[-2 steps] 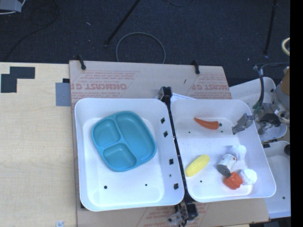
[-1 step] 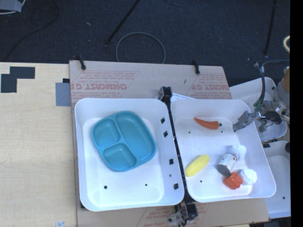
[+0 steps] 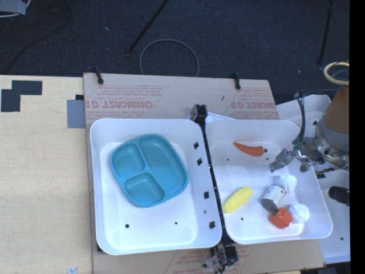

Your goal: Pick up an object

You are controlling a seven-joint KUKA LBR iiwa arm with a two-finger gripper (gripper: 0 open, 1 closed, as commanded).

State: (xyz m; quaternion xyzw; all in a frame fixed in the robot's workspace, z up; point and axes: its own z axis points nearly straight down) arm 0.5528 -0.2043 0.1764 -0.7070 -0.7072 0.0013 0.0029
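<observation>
Camera view, from above: the gripper reaches in from the right over the right bin, near its right wall, with grey fingers slanting down and to the left; whether they are open or closed cannot be told, and nothing is seen between them. Just left of the gripper lies an orange pepper with a green stem, apart from the fingers. Below the gripper, a cluster sits in the bin's lower right corner: a white lump, a small can lying tilted, an orange-red piece and a second white lump, all close together or touching. A yellow corn cob lies left of this cluster, well apart from the gripper, near the divider between the bins. The left bin holds a blue three-compartment plate. Both bins rest on a cardboard sheet on a light wooden bench.
</observation>
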